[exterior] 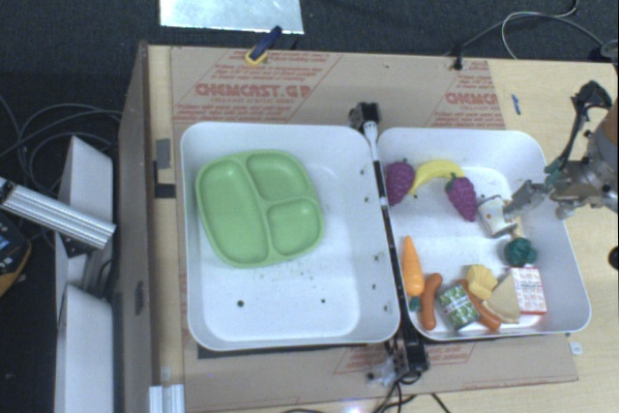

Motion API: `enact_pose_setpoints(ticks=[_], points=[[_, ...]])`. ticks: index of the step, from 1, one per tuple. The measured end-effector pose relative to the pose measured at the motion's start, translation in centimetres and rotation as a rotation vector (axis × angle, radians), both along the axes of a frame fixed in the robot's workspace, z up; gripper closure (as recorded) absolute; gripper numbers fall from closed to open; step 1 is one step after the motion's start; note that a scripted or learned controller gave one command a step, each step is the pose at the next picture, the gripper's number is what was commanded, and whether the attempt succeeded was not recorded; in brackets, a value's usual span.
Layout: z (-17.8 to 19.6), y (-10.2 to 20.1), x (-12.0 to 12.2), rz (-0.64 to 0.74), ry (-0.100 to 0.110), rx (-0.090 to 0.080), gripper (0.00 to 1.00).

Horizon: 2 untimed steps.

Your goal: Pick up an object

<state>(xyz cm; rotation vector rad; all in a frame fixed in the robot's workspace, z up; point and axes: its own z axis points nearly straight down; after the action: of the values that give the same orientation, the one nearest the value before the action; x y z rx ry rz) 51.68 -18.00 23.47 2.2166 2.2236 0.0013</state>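
- The gripper (498,216) reaches in from the right over the right-hand bin (566,251), low above its floor near the upper-middle part
- Whether it is spread, closed or clamped on something cannot be told: the tip is a small pale blur, and nothing is plainly seen held
- The toy food that could be picked lies all in this bin: two purple grape bunches (462,196) and a banana (435,174) near the far wall, a dark green piece (520,251) just beside the gripper tip
- A carrot (412,266) lies along the left wall, and a can (455,305), a small carton (528,290) and other pieces crowd the near corner, touching one another
- That packed corner would likely make a clean grasp hard; the grapes and the green piece stand more apart, so they look the easier targets
- The bare floor between the grapes and the near cluster gives the tip room to descend
- The left-hand bin (213,305) bears a green divided plate (259,206), with open floor around it
- The divider between the bins is a raised edge to lift over
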Motion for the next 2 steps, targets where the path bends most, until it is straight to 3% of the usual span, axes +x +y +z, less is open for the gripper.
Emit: enact_pose_setpoints(ticks=[1,2], points=[[-6.7,2.6,5.0,0.001,0.002,0.001,0.0],[-13.6,3.8,8.4,-0.001,-0.001,0.0,0.0]])
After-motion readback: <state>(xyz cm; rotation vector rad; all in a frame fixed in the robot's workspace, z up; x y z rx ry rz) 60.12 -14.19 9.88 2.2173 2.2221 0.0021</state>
